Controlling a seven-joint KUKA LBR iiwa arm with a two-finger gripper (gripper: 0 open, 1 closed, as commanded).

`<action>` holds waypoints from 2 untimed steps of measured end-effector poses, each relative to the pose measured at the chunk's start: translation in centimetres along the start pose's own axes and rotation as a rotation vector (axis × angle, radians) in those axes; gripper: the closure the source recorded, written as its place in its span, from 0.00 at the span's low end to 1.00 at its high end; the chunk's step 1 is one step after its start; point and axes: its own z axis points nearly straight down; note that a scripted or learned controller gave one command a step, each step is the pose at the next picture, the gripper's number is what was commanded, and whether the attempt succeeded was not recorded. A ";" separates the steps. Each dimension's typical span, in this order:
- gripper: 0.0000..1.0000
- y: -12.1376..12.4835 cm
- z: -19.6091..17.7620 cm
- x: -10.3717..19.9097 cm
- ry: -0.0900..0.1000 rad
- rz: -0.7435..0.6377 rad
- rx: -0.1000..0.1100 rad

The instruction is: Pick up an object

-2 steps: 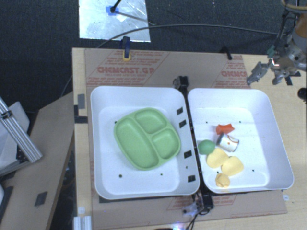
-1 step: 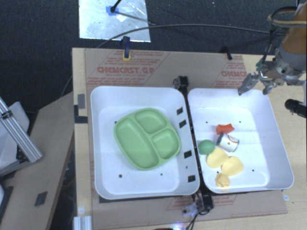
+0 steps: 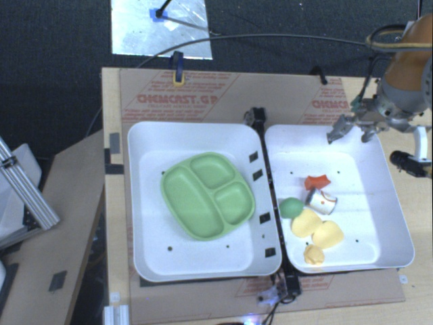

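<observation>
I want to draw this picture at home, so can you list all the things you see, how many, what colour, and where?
shallow white plastic bins: two, white, side by side on the bench
green divided plastic plate: one, light green, three compartments, middle of the left bin
small orange-red toy piece: one, orange-red, middle of the right bin
white and silver cup-like toy: one, just below the orange-red piece
round green toy: one, green, by the right bin's left wall
yellow rounded toys: about three, yellow, clustered near the right bin's front
shiny foil sheet: one, silver, on the dark floor beyond the bench
two-finger gripper: one, grey, over the right bin's far edge, holding nothing
</observation>
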 end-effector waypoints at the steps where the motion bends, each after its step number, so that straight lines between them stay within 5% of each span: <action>1: 0.00 -0.2 5.7 0.9 0.001 -0.003 0.002; 2: 1.00 -0.1 4.3 0.8 -0.002 -0.005 -0.005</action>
